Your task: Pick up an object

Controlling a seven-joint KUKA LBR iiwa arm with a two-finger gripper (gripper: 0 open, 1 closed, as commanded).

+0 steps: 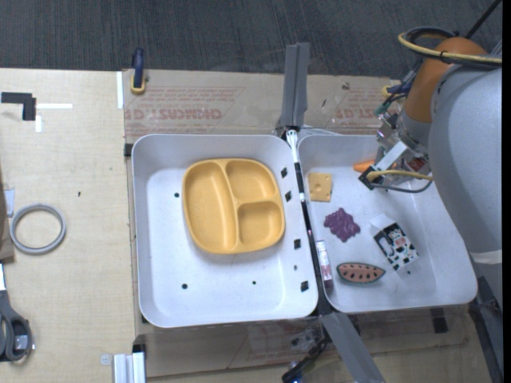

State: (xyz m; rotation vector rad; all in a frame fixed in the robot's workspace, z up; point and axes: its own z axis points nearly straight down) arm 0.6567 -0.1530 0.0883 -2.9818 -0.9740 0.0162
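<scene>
In the right bin point(447, 290) lie a yellow cheese-like square point(320, 187), a purple grape cluster point(342, 224), a watermelon slice point(361, 273) and a black-and-white patterned object point(396, 246). A small orange item point(363, 166) shows at the far side of this bin, just left of my gripper. My gripper point(390, 144) hangs low over the bin's far right corner, under the grey arm and its orange band. Much of it is hidden by the wrist, and nothing is visibly held.
The left bin point(152, 278) holds a yellow divided plate point(234, 205). A thin pen-like stick point(323, 262) lies along the right bin's left wall. A grey tape ring point(36, 228) and scissors point(12, 333) rest on the bench at left.
</scene>
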